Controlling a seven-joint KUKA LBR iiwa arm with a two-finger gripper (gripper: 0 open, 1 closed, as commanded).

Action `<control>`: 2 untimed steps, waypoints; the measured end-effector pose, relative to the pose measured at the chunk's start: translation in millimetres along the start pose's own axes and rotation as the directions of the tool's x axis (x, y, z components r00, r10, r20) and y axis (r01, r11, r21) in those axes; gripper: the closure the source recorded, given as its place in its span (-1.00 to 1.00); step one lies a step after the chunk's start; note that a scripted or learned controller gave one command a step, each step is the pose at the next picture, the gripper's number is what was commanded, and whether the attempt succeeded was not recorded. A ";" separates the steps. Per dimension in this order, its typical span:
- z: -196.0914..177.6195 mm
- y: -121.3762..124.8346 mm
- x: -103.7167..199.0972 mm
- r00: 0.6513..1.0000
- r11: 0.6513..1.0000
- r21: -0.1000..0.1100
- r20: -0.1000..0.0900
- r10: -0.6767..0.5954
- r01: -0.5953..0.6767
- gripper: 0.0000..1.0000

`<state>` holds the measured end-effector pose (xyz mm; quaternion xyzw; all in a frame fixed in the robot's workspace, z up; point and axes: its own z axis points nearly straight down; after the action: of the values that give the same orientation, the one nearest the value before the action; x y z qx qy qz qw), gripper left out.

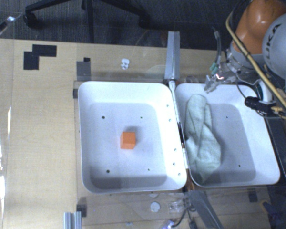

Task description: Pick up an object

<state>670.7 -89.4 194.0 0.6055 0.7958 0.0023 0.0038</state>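
Hovering over the back edge of the right bin (269, 173), the gripper (213, 82) carries nothing visible; whether it is spread or pressed together cannot be told. A small orange cube (128, 140) sits mid-floor in the left bin (93, 175). A pale crumpled cloth (201, 137) lies along the right bin's left side.

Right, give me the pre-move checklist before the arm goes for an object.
1. Target in sight: orange cube lies in the left bin - ok.
2. Cube free of neighbours: nothing touches it - ok.
3. Pale green cloth lies along the right bin's left wall, apart from the cube - ok.
4. Tool over the right bin's far edge, not over the cube - not ok.
5. Tool opening - cannot tell.
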 end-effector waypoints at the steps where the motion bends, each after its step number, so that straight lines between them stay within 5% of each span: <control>1: 96.4 -2.2 -5.9 0.985 0.985 -0.001 0.000 -0.172 0.172 1.00; 2: -7.2 6.4 23.1 0.994 0.994 0.000 0.000 -0.111 0.111 1.00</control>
<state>670.6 -65.5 201.2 0.5603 0.8283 0.0024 0.0039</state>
